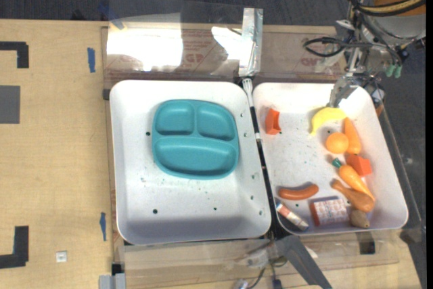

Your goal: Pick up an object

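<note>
- Jaws (346,90) sit at the far edge of the right bin (298,139), just above the yellow banana-shaped piece (326,120). Can't tell from this angle how far apart they are; nothing is visibly between them, so I'd call it no grasp yet.
- Likely target is that banana piece, lying against the far right wall, touching or nearly touching the orange ball (337,142).
- Risk 1: the wall. A descent this close to the rim could land one side of the jaws on the bin edge and stall or tilt the bin.
- Risk 2: the curved banana shape could squirt sideways out of a pinch, especially if caught near its tip.
- Risk 3: clutter. The ball, carrot (354,181) and red-orange block (360,164) are packed down the right side, so closing could nudge neighbours or catch two things at once.
- Risk 4: the ball rolls if bumped and shifts the pile.
- Easier picks sit apart from the pile: the small orange piece (272,120) by the divider and the sausage (298,191) mid-bin.
- Cable loops (325,45) hang near the wrist; could snag on the rim.
- Left bin (128,145) holds the teal divided plate (196,139), well apart from the jaws.
</note>
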Robot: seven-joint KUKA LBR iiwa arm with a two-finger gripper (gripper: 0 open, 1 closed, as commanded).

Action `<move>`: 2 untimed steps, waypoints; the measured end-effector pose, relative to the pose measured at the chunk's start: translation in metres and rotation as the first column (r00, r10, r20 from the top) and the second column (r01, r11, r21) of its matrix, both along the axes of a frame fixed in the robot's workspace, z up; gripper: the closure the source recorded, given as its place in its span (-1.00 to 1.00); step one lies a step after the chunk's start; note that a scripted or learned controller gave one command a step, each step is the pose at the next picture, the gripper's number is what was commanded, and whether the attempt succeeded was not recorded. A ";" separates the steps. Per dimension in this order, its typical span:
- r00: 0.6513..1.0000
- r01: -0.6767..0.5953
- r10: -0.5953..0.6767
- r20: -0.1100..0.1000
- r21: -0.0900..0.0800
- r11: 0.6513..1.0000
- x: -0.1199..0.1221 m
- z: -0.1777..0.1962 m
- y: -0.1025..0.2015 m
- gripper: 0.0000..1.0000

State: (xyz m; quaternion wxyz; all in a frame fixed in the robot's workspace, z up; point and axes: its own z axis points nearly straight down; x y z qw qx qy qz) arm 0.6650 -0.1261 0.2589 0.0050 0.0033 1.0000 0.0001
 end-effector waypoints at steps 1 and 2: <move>0.986 -0.167 0.167 -0.014 0.003 0.986 -0.043 -0.136 -0.009 -1.00; 0.997 -0.077 0.077 -0.001 -0.001 0.997 -0.043 -0.170 -0.038 -1.00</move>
